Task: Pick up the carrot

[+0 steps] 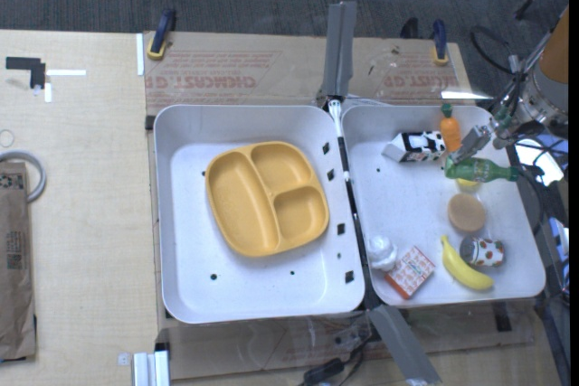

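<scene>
— Where was the carrot (449, 128)?
— From the overhead camera, it stood at the far edge of the right bin (412, 194), beside the cow-print carton (418, 145).
— And the gripper (481, 138)?
— Just right of it, above the green bottle (479, 169); I couldn't tell its state.

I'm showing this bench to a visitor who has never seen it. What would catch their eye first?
Probably the yellow plate, alone in the left bin. Next, the clutter in the right bin: a carrot at the back beside a black-and-white carton, a green bottle, and a banana in front. The gripper hangs over the back right, near the carrot.
</scene>
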Motion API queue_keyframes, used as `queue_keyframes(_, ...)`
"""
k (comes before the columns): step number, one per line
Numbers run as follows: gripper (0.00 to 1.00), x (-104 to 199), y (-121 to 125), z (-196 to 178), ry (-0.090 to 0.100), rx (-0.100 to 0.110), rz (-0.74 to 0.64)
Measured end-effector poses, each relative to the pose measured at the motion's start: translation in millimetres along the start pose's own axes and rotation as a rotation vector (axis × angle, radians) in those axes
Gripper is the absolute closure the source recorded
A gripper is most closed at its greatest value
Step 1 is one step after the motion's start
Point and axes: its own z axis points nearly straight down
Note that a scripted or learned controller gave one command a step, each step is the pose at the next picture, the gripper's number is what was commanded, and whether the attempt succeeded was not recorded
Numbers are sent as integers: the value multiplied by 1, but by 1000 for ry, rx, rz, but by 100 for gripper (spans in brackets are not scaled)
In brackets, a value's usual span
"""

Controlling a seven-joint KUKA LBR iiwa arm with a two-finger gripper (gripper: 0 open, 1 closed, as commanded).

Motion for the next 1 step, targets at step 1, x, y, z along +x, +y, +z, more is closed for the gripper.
queue_keyframes(1,0,-9,57,40,-1,0,-38)
